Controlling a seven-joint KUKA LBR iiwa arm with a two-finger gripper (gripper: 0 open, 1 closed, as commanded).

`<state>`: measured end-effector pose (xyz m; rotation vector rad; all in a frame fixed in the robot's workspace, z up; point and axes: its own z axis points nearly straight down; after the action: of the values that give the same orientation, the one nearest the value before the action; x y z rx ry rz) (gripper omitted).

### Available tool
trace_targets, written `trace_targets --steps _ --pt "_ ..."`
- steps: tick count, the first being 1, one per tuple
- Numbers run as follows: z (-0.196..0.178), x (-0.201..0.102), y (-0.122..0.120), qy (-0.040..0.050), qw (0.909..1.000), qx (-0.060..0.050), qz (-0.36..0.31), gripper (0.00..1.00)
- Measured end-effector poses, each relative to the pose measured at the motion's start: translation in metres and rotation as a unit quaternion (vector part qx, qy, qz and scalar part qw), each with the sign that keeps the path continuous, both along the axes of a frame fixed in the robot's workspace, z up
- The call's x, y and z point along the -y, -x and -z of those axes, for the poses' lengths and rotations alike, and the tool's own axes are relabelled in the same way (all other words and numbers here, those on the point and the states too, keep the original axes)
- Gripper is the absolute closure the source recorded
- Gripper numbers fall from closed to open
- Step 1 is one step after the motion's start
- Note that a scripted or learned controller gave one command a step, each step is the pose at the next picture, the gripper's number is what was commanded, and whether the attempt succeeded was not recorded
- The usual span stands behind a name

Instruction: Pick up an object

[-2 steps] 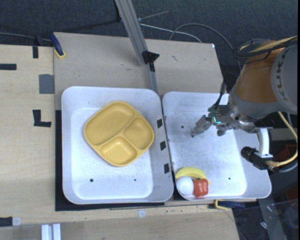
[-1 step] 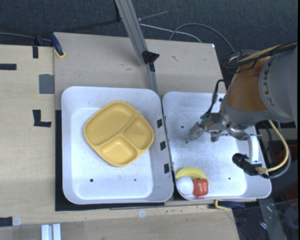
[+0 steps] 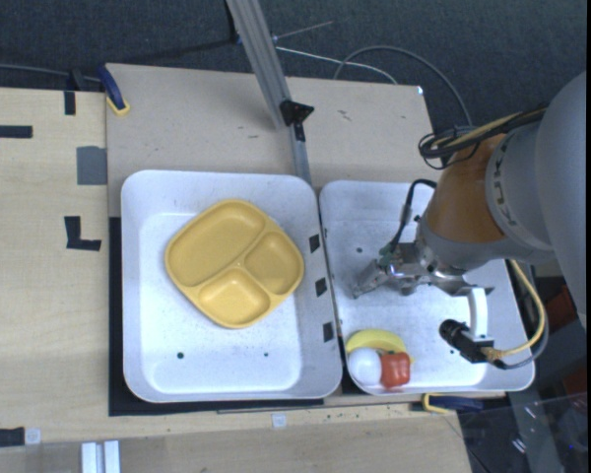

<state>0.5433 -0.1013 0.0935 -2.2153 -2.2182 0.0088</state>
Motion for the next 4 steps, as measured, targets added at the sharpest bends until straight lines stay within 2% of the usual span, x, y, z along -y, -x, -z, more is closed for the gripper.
trace_targets --steps 1,2,4 --pt "-0.013 -0.001 -0.001 -0.0005 1.0 0.002 -0.001 1.0" --pt "-0.074 0.004 0.001 0.0007 1.0 0.006 0.0 1.0" --pt "-0.161 0.006 0.002 0.0007 1.0 0.006 0.0 1.0"
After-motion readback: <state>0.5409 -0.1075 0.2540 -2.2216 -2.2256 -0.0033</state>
